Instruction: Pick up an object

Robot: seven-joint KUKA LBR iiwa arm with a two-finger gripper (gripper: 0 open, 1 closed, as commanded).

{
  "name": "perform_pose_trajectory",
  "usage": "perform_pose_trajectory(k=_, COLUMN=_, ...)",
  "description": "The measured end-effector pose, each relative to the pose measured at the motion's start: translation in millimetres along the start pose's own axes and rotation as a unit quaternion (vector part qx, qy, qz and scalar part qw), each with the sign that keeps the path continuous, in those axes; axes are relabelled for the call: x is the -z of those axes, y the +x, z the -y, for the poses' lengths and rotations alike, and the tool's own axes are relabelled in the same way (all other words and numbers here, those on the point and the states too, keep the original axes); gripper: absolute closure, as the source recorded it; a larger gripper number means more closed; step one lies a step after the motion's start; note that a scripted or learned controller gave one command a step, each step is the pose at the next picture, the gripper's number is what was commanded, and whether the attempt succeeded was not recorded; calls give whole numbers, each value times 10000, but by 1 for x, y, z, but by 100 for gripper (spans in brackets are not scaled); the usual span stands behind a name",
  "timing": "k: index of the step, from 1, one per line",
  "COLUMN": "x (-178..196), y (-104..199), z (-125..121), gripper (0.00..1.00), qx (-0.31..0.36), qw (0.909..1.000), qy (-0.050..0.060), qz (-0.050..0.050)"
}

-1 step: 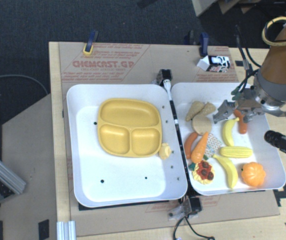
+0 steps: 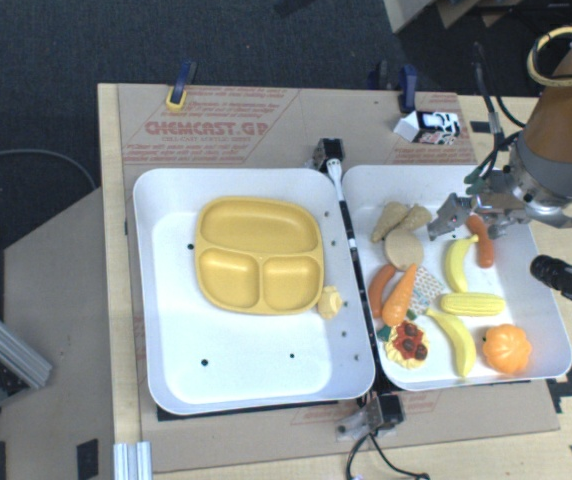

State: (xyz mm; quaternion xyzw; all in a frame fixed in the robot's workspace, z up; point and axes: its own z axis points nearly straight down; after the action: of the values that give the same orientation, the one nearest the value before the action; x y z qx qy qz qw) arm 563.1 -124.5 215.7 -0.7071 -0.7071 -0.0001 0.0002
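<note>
One fixed camera looks down slantwise on both white bins (image 2: 156, 268).

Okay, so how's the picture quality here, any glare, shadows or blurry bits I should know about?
In the camera view, lighting is even and soft; the left white bin looks bright but keeps its detail, with faint shadows under the yellow divided tray. The toy food in the right bin is small and slightly soft. The gripper is dim and fuzzy, and the arm is cropped at the frame edge.
</note>
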Motion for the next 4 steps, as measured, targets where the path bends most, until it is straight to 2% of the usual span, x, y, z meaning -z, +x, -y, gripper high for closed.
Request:
perform_pose_trajectory(k=2, x=-125, y=4, z=-1, gripper=0, qx=0, qw=10000, qy=36, qz=-13)
perform_pose_trajectory(k=3, x=-132, y=4, z=0, gripper=0, qx=-5, qw=10000, qy=20, qz=-6)
perform_pose_trajectory(k=4, x=-120, y=4, z=-1, gripper=100, qx=-8, qw=10000, qy=4, qz=-2)
